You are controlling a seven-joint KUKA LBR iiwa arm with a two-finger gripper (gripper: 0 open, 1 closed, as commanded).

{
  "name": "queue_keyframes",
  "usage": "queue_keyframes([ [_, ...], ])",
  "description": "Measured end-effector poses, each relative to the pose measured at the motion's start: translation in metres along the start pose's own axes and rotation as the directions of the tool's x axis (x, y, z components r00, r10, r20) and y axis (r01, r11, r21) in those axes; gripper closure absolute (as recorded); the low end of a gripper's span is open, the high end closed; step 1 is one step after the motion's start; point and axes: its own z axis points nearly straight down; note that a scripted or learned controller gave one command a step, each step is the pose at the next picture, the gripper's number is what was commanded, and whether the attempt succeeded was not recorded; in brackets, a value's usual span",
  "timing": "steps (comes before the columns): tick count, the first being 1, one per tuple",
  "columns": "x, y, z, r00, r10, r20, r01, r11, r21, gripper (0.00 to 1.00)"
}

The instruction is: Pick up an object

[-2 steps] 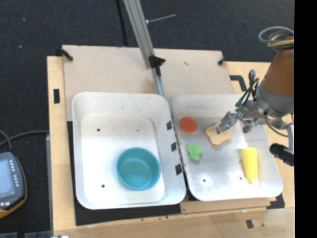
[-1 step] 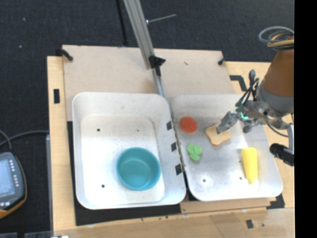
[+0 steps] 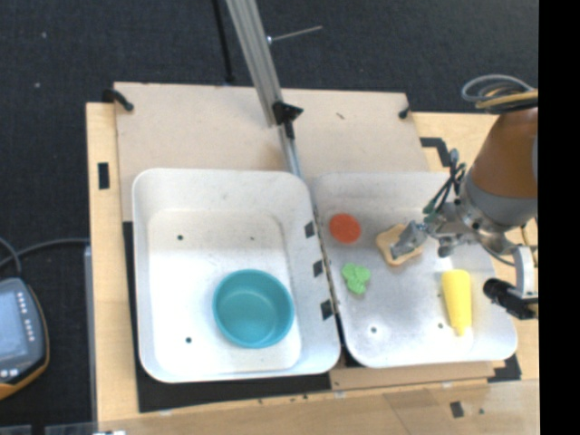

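From my remote seat I saw the tabletop [image 3: 107, 243] carrying two shallow white bins side by side. Nearest me, toward the front edge, the left bin [image 3: 154, 216] held a teal bowl [image 3: 254, 308], upright, sitting front-centre, close to the bin's front wall. In the right bin [image 3: 399, 338], the yellow corn-shaped toy [image 3: 457, 299] lay lengthwise near the front-right corner, w/ its narrow end pointing to the front wall. A small green lumpy piece [image 3: 356, 279] sat by the bin's left wall, just beside the divider between the bins. Further back, a round orange-red item [image 3: 344, 228] rested near the same left wall, apart from the green one. Mid-bin, a tan bread-like piece [image 3: 397, 245] lay tilted, and the tool [image 3: 412, 237] was down right on it, touching or overlapping its upper-right edge. Couldn't tell the tool's state from this angle, nor whether the tan piece was actually gripped. The arm [image 3: 507, 166], grey w/ its orange band, came in over the right bin's right wall. Beyond the bins, a slanted aluminium strut [image 3: 254, 48] rose from the tabletop's back-centre area.
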Motion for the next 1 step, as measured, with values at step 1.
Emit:
queue_keyframes([
  [1,-0.0062,0.0045,0.0597,1.0,0.001,0.0,-0.001,1.0,0.005,0.0],
])
